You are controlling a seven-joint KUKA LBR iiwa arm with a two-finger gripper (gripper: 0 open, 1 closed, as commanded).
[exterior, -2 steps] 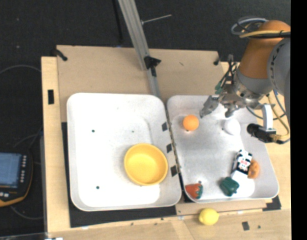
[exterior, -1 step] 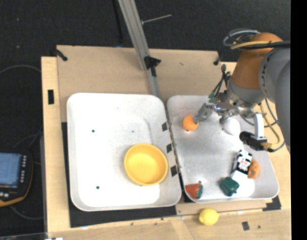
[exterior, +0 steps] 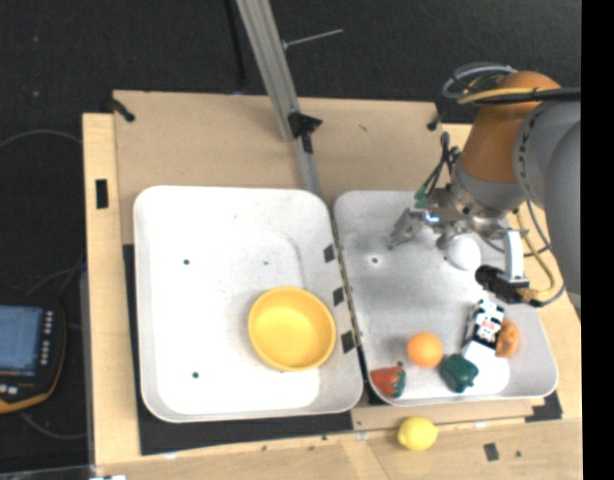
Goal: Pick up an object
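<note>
Presently the gripper (exterior: 419,223) hangs over the right bin (exterior: 387,288). Finger state: cannot tell. An orange (exterior: 424,349) lies near the front.

Bowl (exterior: 291,328) in left bin (exterior: 187,228)

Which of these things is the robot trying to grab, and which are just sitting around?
For the job:
gripper
white egg-like object
orange ball
green toy
red toy
black-and-white toy
right bin

Lying about:
yellow bowl
left bin
yellow lemon-like object
handheld controller
</note>
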